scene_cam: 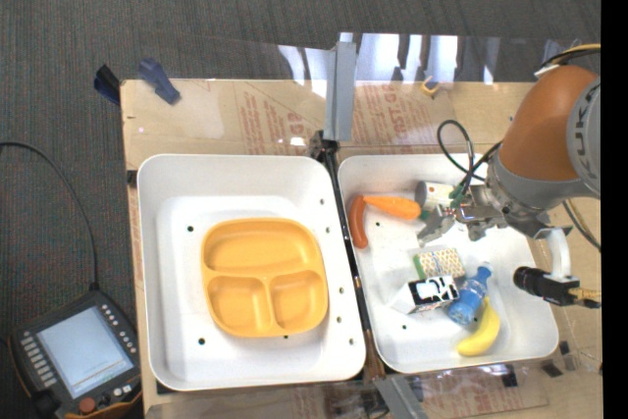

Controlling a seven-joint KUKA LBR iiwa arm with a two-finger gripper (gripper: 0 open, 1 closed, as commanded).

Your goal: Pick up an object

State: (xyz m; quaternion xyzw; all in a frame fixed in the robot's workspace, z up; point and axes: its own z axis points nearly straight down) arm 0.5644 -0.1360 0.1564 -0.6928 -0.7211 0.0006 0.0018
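The right bin holds several objects. An orange carrot lies at its upper left beside a curved red-orange piece. A checkered packet, a black-and-white box, a blue bottle and a yellow banana sit lower down. My gripper hangs over the upper middle of this bin, just right of the carrot and above the checkered packet. It is open, with nothing between its fingers.
The left bin carries an orange divided plate. A grey upright post stands behind the seam between the bins. Black cables loop off the wrist. A teach pendant lies on the floor at the lower left.
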